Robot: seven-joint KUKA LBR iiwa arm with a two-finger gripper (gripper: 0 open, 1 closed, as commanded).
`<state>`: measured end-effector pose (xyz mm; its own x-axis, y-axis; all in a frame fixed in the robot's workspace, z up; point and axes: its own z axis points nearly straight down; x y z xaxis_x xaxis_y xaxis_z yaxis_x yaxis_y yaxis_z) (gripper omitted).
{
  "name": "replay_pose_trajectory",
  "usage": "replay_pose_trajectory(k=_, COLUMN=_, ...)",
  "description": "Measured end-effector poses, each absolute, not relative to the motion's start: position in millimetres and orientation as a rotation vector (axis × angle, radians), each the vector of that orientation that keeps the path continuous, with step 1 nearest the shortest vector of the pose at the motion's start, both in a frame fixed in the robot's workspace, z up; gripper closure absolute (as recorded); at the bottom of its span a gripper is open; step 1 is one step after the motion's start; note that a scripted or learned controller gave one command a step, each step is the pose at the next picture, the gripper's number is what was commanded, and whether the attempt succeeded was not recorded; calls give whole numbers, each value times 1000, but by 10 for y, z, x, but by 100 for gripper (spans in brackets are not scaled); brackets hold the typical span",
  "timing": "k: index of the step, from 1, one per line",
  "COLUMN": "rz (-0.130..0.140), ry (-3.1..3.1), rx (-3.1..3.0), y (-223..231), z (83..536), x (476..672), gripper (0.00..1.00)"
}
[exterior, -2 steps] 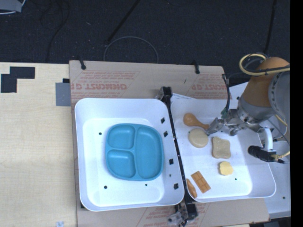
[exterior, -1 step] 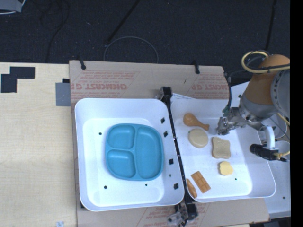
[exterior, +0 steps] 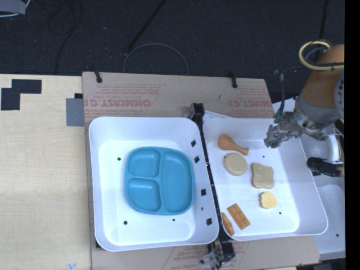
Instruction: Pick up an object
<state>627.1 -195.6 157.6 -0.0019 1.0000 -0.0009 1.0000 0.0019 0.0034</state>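
Arm's in from the right, and the jaws hang over the upper right edge of the right bin, small and dark from here, so whether they're spread or pressed together I cannot tell. Nothing visibly between them. Down in that bin: a tan drumstick-shaped piece nearest the jaws, a round beige piece just below it, a bread-like slice beside that, then a small yellow piece and an orange wafer toward the front. Over in the left bin sits a blue divided plate
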Motion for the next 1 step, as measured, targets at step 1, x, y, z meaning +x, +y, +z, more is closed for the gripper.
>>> replay_pose_trajectory(k=1, rz=3, ry=2221, rx=2217, y=-1920, z=2082, x=6370, gripper=100)
